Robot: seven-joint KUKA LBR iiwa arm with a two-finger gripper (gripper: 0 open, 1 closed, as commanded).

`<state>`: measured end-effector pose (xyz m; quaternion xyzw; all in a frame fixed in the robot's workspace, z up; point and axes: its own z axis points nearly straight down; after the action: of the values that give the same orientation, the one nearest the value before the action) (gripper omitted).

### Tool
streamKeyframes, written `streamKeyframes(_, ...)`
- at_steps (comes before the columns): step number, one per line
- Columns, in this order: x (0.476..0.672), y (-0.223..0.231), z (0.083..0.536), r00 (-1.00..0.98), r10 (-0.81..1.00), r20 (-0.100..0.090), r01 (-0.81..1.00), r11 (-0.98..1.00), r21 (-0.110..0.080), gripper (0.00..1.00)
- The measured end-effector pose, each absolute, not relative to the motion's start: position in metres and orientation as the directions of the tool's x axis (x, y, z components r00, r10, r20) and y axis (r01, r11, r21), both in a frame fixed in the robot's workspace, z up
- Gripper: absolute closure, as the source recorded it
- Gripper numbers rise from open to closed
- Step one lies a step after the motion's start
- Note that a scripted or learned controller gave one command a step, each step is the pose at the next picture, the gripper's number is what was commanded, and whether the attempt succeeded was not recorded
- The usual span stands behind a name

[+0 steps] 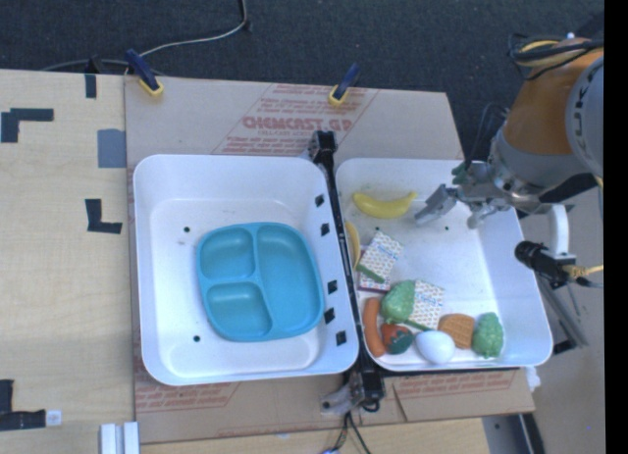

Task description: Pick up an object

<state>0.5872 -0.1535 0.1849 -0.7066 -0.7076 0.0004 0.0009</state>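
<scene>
The right bin point(510, 276) holds several small items. A yellow banana point(385, 204) lies at its far left. Below it are a patterned packet point(379, 256), a green broccoli-like piece point(398, 300), a carrot point(371, 320), a white egg point(435, 346), an orange piece point(456, 327) and a green piece point(488, 334). My gripper point(453, 212) hangs over the bin's far side, just right of the banana. Its fingers are open, spread apart with nothing between them.
The left bin point(157, 197) carries a blue divided plate point(260, 278). A black clip strip point(332, 246) runs along the seam between the bins. The arm's grey and orange body point(549, 128) stands at the right. Cardboard lies under both bins.
</scene>
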Motion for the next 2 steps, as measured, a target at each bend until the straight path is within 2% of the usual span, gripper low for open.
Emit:
streamKeyframes(1,0.641,-0.098,0.134,-0.002,1.0,0.002,1.0,0.002,-0.003,0.0)
streamKeyframes(2,0.659,-0.096,0.086,-0.002,1.0,-0.002,1.0,0.002,0.001,0.0)
